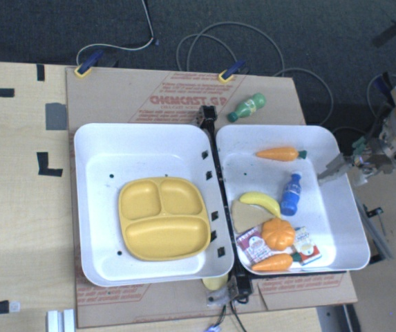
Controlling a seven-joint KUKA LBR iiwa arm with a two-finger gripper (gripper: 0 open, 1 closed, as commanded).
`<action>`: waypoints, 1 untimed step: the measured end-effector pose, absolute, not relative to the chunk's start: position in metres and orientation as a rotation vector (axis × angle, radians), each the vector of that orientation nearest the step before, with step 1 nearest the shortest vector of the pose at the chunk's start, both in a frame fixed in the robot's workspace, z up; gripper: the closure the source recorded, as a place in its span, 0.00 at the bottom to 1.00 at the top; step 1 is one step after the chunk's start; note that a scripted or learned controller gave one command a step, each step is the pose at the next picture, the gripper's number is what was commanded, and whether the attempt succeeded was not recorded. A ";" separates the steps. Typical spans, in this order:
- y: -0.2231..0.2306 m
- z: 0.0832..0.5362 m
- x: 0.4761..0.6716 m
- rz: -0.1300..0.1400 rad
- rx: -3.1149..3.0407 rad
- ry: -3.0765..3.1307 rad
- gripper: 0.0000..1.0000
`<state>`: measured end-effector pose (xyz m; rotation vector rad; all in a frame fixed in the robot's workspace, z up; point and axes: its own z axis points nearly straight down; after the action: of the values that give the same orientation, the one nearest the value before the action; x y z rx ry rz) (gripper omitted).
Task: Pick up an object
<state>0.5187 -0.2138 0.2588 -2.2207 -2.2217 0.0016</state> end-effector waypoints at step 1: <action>-0.204 0.090 0.559 0.009 -2.209 -2.217 0.00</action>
<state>0.5587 -0.2044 0.0905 -2.2091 -2.2173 0.0088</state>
